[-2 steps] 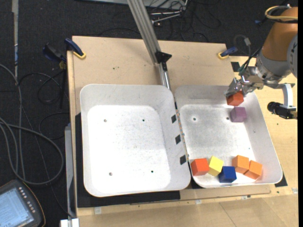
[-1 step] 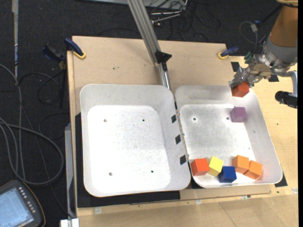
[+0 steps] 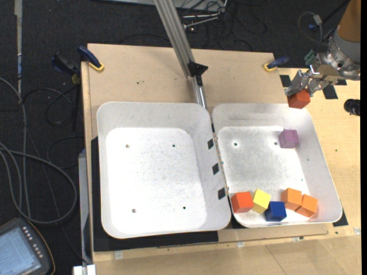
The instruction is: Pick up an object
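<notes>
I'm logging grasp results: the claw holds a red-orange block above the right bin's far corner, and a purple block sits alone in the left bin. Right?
Nearly. The camera view shows the purple block in the right bin, not the left. The claw does hold the red-orange block above that bin's far corner.

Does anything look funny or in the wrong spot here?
One thing: a red block sits up in the pincer, above the far corner of the right bin, apart from the others. The purple block lies alone, while five blocks crowd the bin's near edge. Nothing looks spilled or broken.
</notes>
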`<act>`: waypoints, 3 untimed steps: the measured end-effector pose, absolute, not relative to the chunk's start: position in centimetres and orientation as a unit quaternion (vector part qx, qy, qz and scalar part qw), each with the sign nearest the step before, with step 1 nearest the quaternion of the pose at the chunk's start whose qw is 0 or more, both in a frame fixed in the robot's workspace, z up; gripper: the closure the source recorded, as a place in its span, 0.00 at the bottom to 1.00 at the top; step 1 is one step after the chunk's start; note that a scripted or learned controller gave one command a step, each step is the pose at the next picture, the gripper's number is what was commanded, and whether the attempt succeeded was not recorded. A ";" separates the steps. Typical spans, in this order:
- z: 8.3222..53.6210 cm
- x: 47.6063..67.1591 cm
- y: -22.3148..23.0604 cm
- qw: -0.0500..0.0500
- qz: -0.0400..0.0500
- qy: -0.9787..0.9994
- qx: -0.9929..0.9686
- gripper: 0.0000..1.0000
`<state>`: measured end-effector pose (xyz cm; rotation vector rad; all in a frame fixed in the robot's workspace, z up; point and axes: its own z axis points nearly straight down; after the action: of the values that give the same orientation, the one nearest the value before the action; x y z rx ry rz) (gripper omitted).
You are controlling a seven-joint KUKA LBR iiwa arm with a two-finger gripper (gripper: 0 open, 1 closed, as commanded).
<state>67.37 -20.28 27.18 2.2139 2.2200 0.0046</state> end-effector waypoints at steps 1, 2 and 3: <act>26.8 64.7 -16.1 -0.001 0.000 0.709 0.705 1.00; 26.5 62.3 -10.2 -0.002 0.000 0.710 0.704 1.00; 26.5 60.6 -4.3 -0.002 0.000 0.710 0.704 1.00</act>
<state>60.61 -4.27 26.49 2.2144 2.2336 0.0000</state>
